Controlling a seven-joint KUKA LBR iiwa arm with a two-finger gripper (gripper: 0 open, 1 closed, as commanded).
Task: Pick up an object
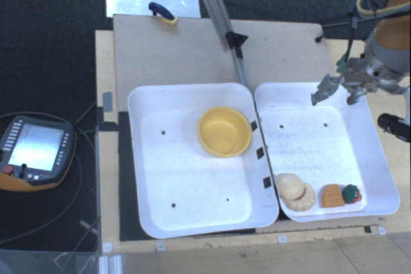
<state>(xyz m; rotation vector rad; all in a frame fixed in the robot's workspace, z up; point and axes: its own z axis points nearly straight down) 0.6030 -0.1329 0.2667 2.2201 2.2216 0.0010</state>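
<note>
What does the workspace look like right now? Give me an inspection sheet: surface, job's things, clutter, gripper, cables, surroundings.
Surface: bench bearing a left bin and a right bin side by side.
Job's things: yellow bowl in the left bin; two beige round pieces and an orange block with a green-and-red piece along the right bin's near edge.
Clutter: blue-and-yellow clamp at the bench's far edge.
Gripper: gripper open, holding nothing, above the right bin's far edge.
Cables: black cables on the arm; cable by the pendant.
Surroundings: teach pendant on dark floor; slanted metal pole.
</note>
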